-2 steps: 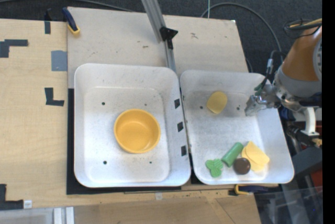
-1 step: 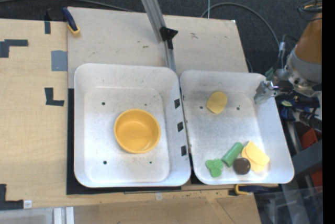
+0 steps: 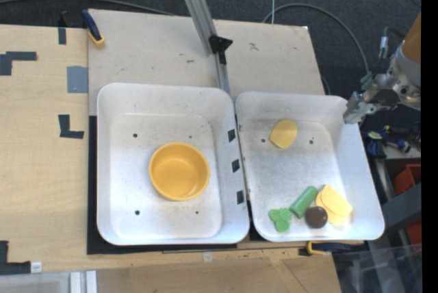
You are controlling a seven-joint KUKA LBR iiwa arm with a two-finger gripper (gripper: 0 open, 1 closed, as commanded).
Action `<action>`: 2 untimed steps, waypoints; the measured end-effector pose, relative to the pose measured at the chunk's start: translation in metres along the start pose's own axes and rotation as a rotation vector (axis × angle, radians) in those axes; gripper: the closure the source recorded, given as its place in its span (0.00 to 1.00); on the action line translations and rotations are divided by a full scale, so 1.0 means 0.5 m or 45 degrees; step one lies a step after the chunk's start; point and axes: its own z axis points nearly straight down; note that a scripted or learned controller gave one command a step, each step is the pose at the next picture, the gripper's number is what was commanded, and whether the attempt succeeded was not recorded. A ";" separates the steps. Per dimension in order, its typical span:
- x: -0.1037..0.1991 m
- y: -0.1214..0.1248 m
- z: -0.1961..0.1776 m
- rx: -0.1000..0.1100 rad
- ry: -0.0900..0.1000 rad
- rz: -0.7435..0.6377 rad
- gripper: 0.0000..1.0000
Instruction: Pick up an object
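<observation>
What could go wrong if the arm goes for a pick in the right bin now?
Near the front edge, the green cylinder, green toy, brown ball and yellow block are packed together, so a grasp could catch two or push them apart. The gripper sits over the right bin rim and might clip it descending. The lone yellow lump looks safer.

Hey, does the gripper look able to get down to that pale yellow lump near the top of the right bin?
Probably yes. The pale yellow lump lies alone on the floor of the right bin, apart from the pile in the near corner. The gripper hangs by the bin's far right rim, with nothing between them.
</observation>
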 end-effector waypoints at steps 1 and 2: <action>0.112 0.026 0.023 0.008 0.004 -0.006 1.00; 0.211 0.039 0.012 0.006 0.004 -0.006 1.00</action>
